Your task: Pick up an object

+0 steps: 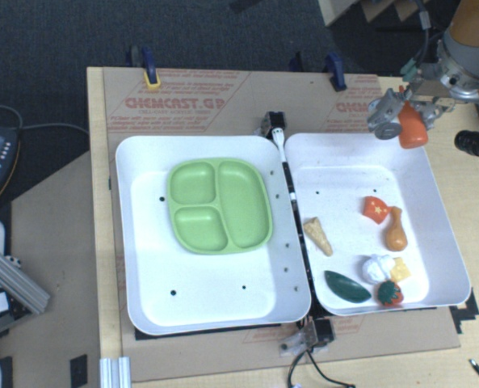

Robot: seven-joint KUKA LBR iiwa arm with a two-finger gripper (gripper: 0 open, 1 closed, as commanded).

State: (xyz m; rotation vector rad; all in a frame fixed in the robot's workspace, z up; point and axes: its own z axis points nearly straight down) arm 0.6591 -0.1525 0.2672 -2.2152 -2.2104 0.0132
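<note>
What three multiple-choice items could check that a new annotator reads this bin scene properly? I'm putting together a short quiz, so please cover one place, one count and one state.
1. Where does the green divided plate lie?
A. In the left bin
B. In the right bin
C. On the bench outside the bins

2. How many compartments does that plate have?
A. Two
B. Three
C. Five

3. What is the state of the orange object at the gripper?
A. Lying flat on the left bin's floor
B. Resting on the green plate
C. Raised at the gripper, over the right bin's far corner

Answers:
1 A, the plate sits on the left bin floor.
2 B, two small sections and one long one show.
3 C, it hangs at the gripper above the right bin rim.
</note>
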